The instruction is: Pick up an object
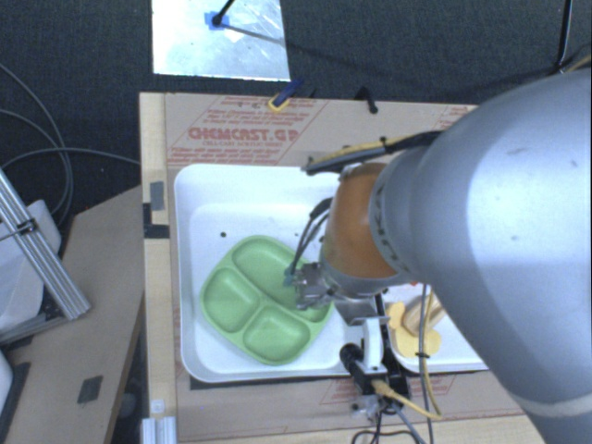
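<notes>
A light green divided plate (250, 299) with three compartments lies in the left white bin (208, 211), toward its near side. My arm reaches in from the right and covers much of the view. The gripper (305, 289) sits low over the plate's right edge, close to or touching its rim; the wrist hides most of it. A yellow-tan object (412, 326) lies in the right bin, partly hidden behind the arm.
The bins rest on a brown cardboard sheet (250, 128) with red lettering. A metal frame (42, 266) stands off the bench at the left. The far part of the left bin is bare white floor.
</notes>
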Robot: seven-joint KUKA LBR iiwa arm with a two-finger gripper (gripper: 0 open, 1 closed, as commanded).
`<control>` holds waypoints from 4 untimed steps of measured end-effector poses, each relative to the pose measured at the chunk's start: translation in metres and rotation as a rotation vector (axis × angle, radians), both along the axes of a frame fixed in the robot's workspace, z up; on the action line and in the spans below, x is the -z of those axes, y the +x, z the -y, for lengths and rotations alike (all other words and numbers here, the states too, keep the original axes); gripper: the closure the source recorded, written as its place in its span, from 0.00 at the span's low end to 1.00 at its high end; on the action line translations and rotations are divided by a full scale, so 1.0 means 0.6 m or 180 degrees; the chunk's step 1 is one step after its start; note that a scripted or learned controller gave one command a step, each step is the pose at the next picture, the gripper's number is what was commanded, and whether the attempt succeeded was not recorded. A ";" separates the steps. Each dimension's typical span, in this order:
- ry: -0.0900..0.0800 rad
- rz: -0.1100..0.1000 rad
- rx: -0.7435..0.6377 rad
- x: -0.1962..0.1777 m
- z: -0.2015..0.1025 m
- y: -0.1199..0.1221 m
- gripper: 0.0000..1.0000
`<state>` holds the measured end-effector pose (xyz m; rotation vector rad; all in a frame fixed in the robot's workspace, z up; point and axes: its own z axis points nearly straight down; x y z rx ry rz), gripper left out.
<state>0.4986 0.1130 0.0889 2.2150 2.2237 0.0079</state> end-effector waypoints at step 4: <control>-0.0006 -0.0013 0.0013 0.007 0.001 0.284 1.00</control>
